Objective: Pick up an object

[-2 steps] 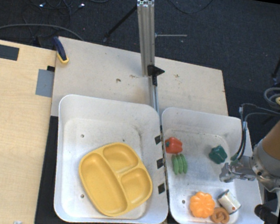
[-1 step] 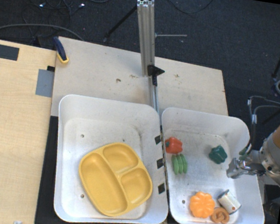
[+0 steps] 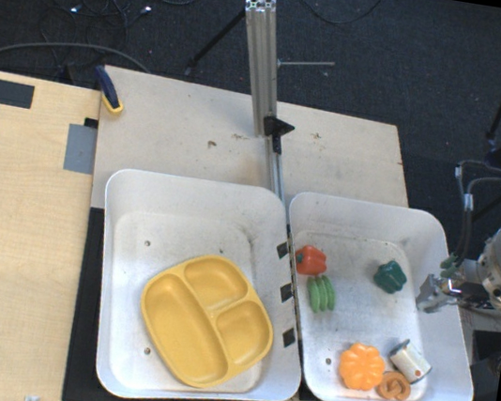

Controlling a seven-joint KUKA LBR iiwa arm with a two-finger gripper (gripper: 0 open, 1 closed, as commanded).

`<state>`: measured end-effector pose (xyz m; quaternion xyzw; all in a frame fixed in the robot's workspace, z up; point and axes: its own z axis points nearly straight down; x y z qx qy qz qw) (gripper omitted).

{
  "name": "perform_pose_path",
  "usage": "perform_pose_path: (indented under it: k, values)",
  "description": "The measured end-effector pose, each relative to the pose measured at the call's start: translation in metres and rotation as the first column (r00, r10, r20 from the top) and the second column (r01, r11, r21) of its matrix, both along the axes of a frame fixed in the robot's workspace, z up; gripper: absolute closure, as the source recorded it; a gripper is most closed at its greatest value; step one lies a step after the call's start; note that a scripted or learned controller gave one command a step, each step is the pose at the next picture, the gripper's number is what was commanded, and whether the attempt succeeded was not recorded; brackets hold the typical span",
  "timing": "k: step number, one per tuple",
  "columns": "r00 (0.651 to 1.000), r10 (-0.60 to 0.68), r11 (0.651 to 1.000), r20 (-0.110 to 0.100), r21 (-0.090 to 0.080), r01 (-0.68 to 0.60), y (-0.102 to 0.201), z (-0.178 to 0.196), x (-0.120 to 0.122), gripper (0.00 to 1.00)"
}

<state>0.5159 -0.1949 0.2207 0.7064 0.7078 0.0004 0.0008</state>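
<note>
The right bin (image 3: 362, 218) holds several small items. A red and orange piece (image 3: 310, 259) lies next to a ribbed green piece (image 3: 321, 293) near the bin's left wall. Further right sits a dark green block (image 3: 391, 276). At the front are an orange pumpkin-shaped toy (image 3: 361, 367), a brown ring (image 3: 394, 387) and a small white cylinder (image 3: 411, 361). My gripper (image 3: 437, 296) hovers over the bin's right rim, right of the dark green block and apart from it. Nothing shows in its grasp.
The left bin (image 3: 134, 213) contains a yellow divided plate (image 3: 205, 318). A metal post (image 3: 266, 64) rises behind the bins, with a rod running down between them. A wooden panel (image 3: 8, 230) lies to the left.
</note>
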Motion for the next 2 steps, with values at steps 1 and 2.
perform_pose_path:
  k: [1, 2]
  values:
    - [1.000, 0.003, 1.000, -0.005, 0.003, -0.003, 0.050, -0.010, 0.014, 1.00]
    - [1.000, 0.003, 1.000, -0.005, 0.003, -0.002, 0.093, -0.014, 0.027, 1.00]
